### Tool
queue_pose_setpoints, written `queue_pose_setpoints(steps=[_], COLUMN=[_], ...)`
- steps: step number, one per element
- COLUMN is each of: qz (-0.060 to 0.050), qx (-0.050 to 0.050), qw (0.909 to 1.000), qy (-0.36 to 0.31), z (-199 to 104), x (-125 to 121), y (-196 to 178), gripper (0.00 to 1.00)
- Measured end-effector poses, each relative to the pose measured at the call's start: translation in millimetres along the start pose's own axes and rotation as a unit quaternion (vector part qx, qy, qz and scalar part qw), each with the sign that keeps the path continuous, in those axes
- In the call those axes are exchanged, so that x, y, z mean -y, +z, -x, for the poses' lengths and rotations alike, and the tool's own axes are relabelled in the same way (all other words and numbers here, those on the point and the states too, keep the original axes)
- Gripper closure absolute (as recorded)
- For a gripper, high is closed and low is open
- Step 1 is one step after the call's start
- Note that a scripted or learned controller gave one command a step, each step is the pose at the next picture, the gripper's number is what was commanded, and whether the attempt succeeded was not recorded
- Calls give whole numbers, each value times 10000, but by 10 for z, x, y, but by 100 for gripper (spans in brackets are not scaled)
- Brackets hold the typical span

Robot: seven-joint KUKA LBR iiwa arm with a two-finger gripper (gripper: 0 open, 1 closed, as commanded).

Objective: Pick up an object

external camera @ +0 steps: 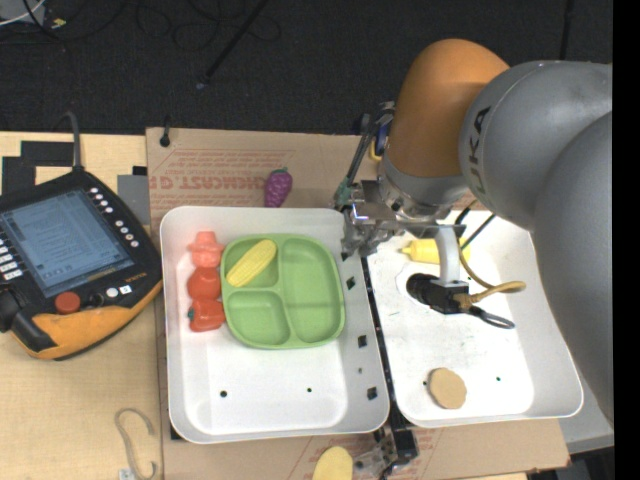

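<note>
Tool (pixel 352 230), grip state hidden, hangs over the bins' shared wall; the yellow banana (pixel 423 252) lies just right.

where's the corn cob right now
The corn cob lies in the upper-left compartment of the green divided plate in the left bin, just right of the red bear-shaped bottle.
</note>
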State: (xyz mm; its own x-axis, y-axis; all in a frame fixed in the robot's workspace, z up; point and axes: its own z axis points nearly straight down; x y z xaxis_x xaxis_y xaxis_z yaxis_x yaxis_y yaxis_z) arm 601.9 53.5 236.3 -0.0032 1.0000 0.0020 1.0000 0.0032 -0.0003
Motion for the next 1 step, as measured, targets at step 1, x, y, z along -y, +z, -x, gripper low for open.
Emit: queue_pose_setpoints(steps=[1], qz=[-7], qx=[10], qw=[10000], qy=[16], z=[-255], x=[-98], y=[24], gripper=[100])
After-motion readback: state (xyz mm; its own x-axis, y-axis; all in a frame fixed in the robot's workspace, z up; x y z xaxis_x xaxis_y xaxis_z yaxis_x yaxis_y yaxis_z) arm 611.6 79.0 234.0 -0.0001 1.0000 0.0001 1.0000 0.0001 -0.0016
